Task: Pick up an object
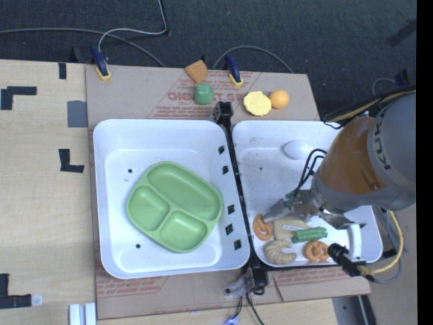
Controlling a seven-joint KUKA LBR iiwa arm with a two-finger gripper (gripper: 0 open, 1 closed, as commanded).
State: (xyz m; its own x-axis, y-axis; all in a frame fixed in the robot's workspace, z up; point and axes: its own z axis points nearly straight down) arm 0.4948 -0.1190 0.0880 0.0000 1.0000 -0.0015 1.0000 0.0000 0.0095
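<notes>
Two bins: left bin (pixel 108 181) bearing a green divided plate (pixel 174 206); right bin (pixel 270 147) bearing the toy food, clustered at its 6 o'clock edge.

Arm: grey with orange band (pixel 352 161), reaching in from 3 o'clock, wrist low over the right bin.

Gripper (pixel 287 208): just above the food cluster; finger spread hidden by the wrist body, so cannot tell how far apart, nor whether anything is held.

Nearest candidate: green bean-like piece (pixel 310 234), long axis running 9 to 3 o'clock, lying at about 5 o'clock from the gripper, just beside it.

Other candidates: pale beige piece (pixel 289 226) touching the green one on its 9 o'clock side; orange curled piece (pixel 262 227) at 8 o'clock from the gripper; tan croissant-like piece (pixel 279 252) and orange ring-like piece (pixel 314 251) at the bin's rim.

Deciding relation: likely a short drop toward 5 or 6 o'clock; grip across the green piece's short side, 12 to 6 o'clock, looks best.

Risk: pieces packed touching, so a pinch may catch two or slip.

Outside the bins: at 12 o'clock, orange block (pixel 197 70), green ball (pixel 203 94), yellow piece (pixel 257 103), orange ball (pixel 279 99).
</notes>
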